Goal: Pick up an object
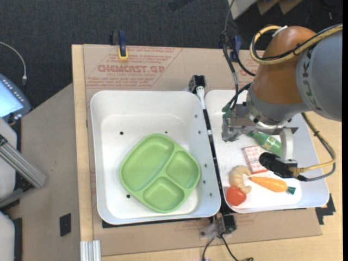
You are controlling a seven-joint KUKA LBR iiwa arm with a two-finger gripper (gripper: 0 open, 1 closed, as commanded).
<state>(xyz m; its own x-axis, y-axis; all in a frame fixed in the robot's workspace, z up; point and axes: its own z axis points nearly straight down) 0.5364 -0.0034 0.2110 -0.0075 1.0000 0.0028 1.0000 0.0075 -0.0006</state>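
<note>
Risk: clutter in the right bin (312, 197). Claw (235, 130) state cannot be told. Carrot (268, 184), tomato (236, 196) and green bottle (267, 142) lie close; descent may nudge neighbours or miss.

arm (321, 64) cropped at right edge, green bottle (267, 142) partly hidden

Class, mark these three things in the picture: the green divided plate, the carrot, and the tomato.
green divided plate (160, 172), camera view, on the ridge where its compartments meet.
carrot (267, 184), camera view, on the middle of its orange body.
tomato (236, 196), camera view, on its red top.
</note>
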